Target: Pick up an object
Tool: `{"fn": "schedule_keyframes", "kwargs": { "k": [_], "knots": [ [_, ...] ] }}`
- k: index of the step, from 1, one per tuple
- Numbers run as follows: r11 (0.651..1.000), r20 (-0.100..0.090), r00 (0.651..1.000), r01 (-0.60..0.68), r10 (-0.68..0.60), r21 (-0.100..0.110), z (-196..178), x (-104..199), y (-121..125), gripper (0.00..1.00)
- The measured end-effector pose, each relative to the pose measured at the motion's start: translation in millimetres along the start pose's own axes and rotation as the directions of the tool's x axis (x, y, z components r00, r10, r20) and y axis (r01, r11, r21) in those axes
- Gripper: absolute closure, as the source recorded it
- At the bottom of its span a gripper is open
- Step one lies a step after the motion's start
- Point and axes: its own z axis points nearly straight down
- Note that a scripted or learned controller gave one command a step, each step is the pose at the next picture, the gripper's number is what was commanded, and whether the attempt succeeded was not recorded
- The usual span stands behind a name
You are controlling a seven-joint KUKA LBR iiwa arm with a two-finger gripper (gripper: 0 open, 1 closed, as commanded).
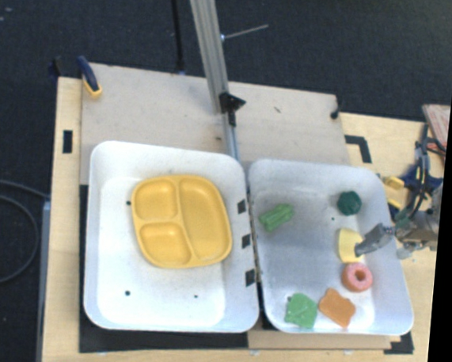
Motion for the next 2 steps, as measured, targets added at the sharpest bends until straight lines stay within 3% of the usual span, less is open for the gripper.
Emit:
{"fn": "schedule_keyframes", "kwargs": {
  "k": [2],
  "knots": [
    [1.000,0.000,1.000,0.000,0.000,0.000,94,-16,2,0.00]
  ]
}}
